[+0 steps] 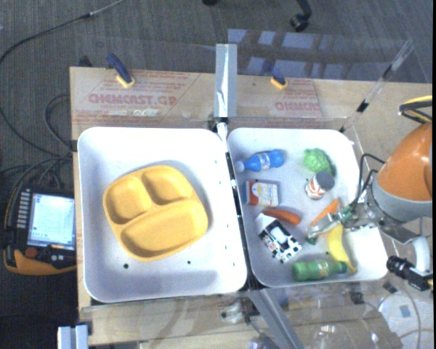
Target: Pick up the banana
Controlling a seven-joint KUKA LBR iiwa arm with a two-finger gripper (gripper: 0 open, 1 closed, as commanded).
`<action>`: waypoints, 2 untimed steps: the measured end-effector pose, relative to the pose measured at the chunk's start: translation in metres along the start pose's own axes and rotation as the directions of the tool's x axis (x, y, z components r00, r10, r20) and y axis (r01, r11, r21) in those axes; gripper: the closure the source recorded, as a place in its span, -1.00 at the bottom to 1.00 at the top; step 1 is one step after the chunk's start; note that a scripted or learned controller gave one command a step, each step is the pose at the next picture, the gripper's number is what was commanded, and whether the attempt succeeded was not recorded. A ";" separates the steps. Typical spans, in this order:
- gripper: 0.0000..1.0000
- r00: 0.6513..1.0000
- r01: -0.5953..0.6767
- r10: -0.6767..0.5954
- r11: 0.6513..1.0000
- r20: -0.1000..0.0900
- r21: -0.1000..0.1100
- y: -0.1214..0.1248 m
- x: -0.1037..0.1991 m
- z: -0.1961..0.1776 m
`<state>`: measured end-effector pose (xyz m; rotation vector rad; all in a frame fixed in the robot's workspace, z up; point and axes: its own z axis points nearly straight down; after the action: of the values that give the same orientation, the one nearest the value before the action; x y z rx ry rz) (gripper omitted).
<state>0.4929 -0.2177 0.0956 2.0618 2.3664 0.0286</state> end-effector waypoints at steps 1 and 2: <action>1.00 1.000 -0.001 0.001 1.000 0.004 -0.003 0.002 -0.002 -0.010; -1.00 1.000 0.002 -0.002 1.000 -0.001 0.003 0.001 0.001 -0.006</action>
<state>0.4937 -0.2171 0.1018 2.0615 2.3703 0.0257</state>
